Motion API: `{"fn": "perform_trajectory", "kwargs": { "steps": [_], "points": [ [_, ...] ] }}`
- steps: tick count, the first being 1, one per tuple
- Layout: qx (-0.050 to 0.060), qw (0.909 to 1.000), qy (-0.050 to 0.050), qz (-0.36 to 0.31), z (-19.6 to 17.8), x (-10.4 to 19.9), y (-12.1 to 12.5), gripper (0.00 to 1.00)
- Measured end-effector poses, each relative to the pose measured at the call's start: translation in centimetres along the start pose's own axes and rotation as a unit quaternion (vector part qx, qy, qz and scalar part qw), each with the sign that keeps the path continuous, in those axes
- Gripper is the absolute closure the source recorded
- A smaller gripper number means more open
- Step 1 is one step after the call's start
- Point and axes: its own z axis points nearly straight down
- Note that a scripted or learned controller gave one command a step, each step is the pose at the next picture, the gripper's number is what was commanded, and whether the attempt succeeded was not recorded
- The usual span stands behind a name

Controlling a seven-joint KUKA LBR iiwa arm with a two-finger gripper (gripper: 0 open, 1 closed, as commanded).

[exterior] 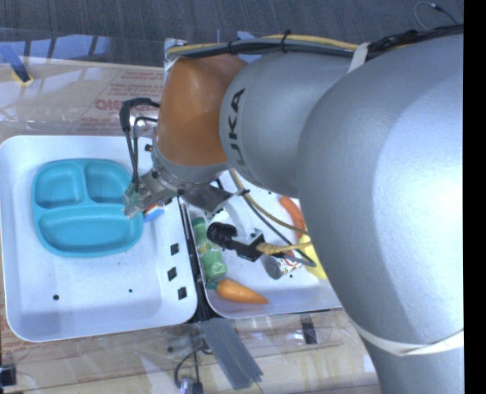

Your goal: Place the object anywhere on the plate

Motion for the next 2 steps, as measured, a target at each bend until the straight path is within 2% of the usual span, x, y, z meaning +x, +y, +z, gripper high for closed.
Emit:
{"fn": "perform_trajectory", "kwargs": {
  "steps": [1,2],
  "points": [
    [0.000,1.0000,0.000,-0.009,-4.6,5.2,-0.7,1.00],
    [-0.001,0.9977,0.000,-0.067,-6.2,9.2,3.0,1.00]
  ]
}}
